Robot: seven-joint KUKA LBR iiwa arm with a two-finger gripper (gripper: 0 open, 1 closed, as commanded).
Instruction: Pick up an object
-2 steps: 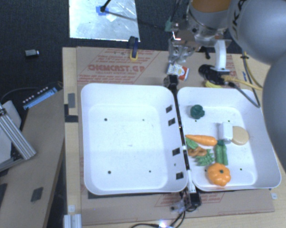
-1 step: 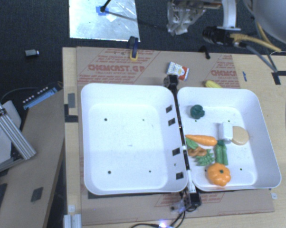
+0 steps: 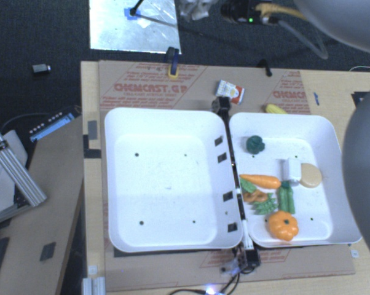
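Pickup candidates all sit in the right bin (image 3: 332, 134), so the approach should aim there and skip the left bin (image 3: 160, 177). Claw state: cannot tell from this view; the blurred grey arm (image 3: 364, 165) looms over the right edge. Nearest option is the orange pumpkin toy (image 3: 282, 225), round and lobed and free on its near side, but probably wide for a pinch and likely to roll. Just beyond it, the green pod (image 3: 266, 205), the green cucumber-like piece (image 3: 286, 196) and the carrot (image 3: 260, 180) are packed together and touching, so a descent there risks hitting two items at once. Better to close across the carrot's thin axis, or avoid this cluster. The beige round piece (image 3: 310, 175) lies against a small white block (image 3: 291, 168), also crowded. My best bet is the broccoli toy (image 3: 255, 144), the farthest item in the bin. It stands well apart from the rest, near the divider wall, so come straight down on it and keep off that wall. It looks dark green, small, knobbly and compact, probably light plastic. Farther out on the cardboard lie a yellow piece (image 3: 275, 109) and a small red-white carton (image 3: 230, 91).
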